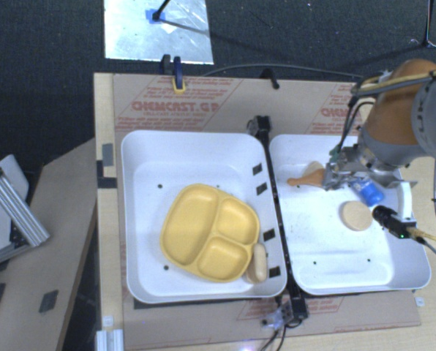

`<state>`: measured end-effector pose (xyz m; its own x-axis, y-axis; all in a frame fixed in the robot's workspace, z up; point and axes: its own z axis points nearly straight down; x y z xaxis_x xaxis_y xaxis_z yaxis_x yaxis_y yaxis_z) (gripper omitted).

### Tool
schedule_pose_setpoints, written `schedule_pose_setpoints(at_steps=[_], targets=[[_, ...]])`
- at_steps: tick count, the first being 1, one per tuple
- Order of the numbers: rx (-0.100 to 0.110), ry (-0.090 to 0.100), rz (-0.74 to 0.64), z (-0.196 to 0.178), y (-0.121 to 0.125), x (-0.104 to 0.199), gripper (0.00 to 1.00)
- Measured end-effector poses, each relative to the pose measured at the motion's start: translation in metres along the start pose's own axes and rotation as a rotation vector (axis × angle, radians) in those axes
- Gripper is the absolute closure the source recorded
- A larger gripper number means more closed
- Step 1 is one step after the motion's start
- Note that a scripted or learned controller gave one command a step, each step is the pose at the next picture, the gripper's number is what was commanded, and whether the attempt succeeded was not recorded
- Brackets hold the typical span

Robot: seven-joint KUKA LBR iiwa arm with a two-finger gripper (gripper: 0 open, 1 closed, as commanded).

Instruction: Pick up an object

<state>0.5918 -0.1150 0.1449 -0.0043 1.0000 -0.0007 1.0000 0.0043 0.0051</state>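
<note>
In the right bin (350,276), my gripper (334,176) reaches down at the upper middle, right beside the thick end of a tan-orange wedge-shaped object (308,176) that points left. A small blue object (368,193) lies just right of the gripper, partly under the wrist. A round tan disc (355,216) rests on the bin floor a little below it. The left bin (141,159) holds a yellow divided plate (211,231), with a pale oval piece (257,262) against its lower right edge.
A black divider strip (273,196) runs between the two bins. The arm's orange band (397,112) and cables (404,229) hang over the right bin's upper right part. The right bin's lower half is bare white floor.
</note>
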Motion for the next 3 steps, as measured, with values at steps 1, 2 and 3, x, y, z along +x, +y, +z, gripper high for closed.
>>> schedule_pose_setpoints(at_steps=[1, 2, 3], targets=[[-0.002, -0.001, 0.000, -0.059, 0.009, -0.005, 1.00], [-0.002, -0.001, 0.000, -0.106, 0.010, -0.012, 1.00], [0.004, 0.001, -0.003, -0.101, -0.001, 0.028, 1.00]])
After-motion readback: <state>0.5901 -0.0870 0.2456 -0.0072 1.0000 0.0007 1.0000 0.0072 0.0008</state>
